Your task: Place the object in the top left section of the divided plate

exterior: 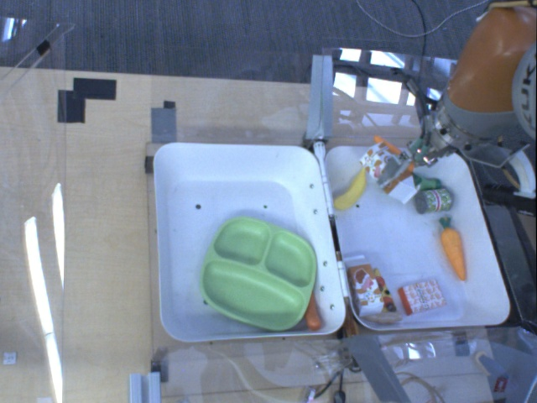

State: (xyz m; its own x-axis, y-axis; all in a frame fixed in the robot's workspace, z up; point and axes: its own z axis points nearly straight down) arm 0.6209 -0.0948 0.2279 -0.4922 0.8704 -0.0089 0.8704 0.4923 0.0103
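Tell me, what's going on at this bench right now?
A grey and orange robot arm reaches into the right bin, its claw down among toy foods: a packet, a banana, a can, a carrot and two small boxes. The green divided plate sits in the left bin, its sections unfilled.

— What sort of place is this?

— A robotics lab, by the look of it. The grey arm point(495, 65) with its orange band reaches over a pale wooden bench point(101, 250), and its gripper point(419, 154) hangs above the right bin point(482, 309).

— Anything else pointing that way?

— Left of the gripper sits a second white bin point(180, 225). Metal framing point(319, 99) stands behind and left of the gripper, a loose cable point(403, 7) loops above it over grey carpet point(210, 23), and black tape marks point(84, 97) lie far to its left.
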